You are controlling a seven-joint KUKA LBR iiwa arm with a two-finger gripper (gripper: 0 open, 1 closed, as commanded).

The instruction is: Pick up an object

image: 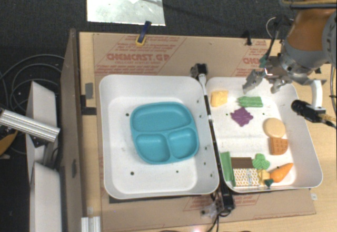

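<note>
My gripper (263, 84) hangs over the far part of the right bin (305, 136), its two fingers spread open with nothing between them. Just below and left of it lie a flat green piece (250, 101) and a yellow wedge (219, 98). A purple piece (241, 116) sits nearer the bin's middle. Toward the right side are a tan round bun (274, 127) and an orange waffle (278, 145). At the bin's near edge lie a carrot (280, 171), a green broccoli (260, 162), a brown bar (241, 163), a patterned box (245, 177) and a green strip (225, 165).
The left bin (116, 120) holds a blue divided plate (163, 132). A black clip (199, 71) sits where the two bins meet at the far side. The arm's black cable fitting (308, 110) overhangs the right bin's right rim.
</note>
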